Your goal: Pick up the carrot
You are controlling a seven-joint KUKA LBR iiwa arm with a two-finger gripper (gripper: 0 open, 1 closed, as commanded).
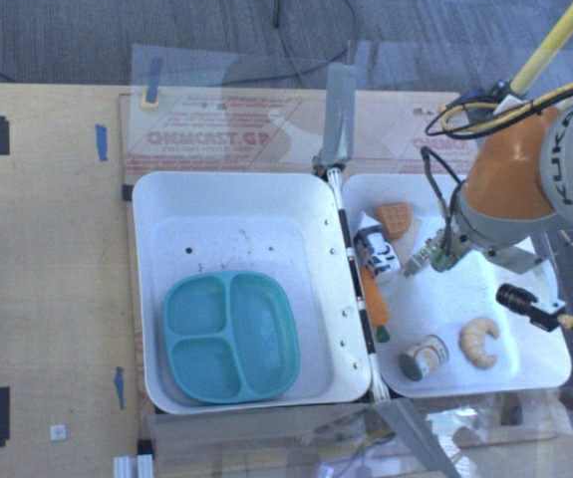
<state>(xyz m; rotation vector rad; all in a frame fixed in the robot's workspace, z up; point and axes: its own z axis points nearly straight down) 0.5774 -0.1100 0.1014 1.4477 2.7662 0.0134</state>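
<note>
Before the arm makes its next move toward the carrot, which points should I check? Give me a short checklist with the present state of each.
1. Carrot in view, in the right bin along its left wall: ok.
2. Carrot free on top: ok.
3. Room beside carrot: not ok; the wall touches it, and a black-and-white can lies close above.
4. Gripper over carrot: not ok; it is up and right of it.
5. Fingers open: cannot tell.
6. Tin and croissant away from carrot: ok.
</note>
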